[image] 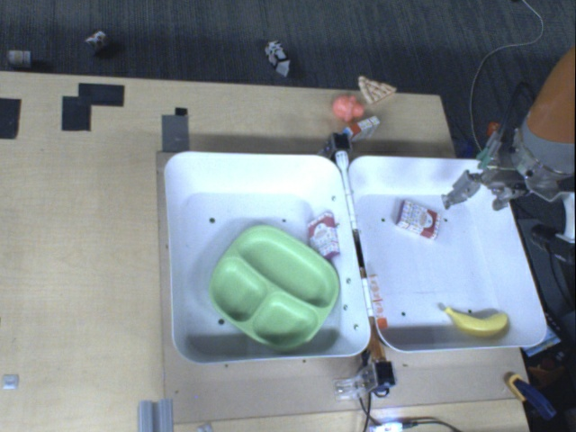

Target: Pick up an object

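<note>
Gripper (477, 185) at your three o'clock, fingers spread, grasping nothing, arm cut off by the frame, packet (324, 235) half-hidden behind green tray (274, 284).

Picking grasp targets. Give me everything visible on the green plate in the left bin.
The green plate is a rounded-square divided dish with three compartments, plain pale green, and looks like matte plastic. It lies open side up on the floor of the left bin, towards the near edge in this view, turned at an angle to the walls. Nothing lies in its compartments. A small red-and-white packet sits at its far right edge, seemingly touching the rim.
</note>
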Tool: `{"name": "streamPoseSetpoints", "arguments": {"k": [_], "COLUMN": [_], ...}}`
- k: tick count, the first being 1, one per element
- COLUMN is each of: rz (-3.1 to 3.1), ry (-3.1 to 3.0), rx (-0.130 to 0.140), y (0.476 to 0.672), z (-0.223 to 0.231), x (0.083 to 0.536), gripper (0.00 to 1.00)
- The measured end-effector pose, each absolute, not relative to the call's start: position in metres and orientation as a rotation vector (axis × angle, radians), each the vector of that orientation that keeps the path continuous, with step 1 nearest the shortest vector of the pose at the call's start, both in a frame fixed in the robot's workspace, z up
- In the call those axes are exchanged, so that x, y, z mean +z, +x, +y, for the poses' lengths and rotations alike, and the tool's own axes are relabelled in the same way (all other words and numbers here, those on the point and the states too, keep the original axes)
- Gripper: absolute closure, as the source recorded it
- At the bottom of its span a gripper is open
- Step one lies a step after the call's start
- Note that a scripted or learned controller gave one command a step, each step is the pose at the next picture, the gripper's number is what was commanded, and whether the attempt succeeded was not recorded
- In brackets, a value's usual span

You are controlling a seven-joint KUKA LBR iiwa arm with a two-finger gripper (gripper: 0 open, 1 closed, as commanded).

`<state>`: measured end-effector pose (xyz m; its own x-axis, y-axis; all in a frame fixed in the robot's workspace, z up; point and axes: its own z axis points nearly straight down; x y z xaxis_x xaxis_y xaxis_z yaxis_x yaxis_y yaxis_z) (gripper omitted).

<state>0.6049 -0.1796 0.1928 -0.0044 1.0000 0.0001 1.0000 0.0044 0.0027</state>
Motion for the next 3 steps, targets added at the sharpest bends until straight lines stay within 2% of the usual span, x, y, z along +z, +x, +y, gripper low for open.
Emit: {"name": "streamPoseSetpoints", "arguments": {"k": [1, 2, 3], "rz": [2.226, 2.228, 2.23], "ry": [2.211, 2.203, 2.201], "rx": [0.005, 0.009, 0.008], "y": [0.67, 0.672, 0.672], "z": [-0.179, -0.178, -0.178], "x": [0.086, 0.098, 0.097], "gripper": [0.0, 1.0, 0.0]}}
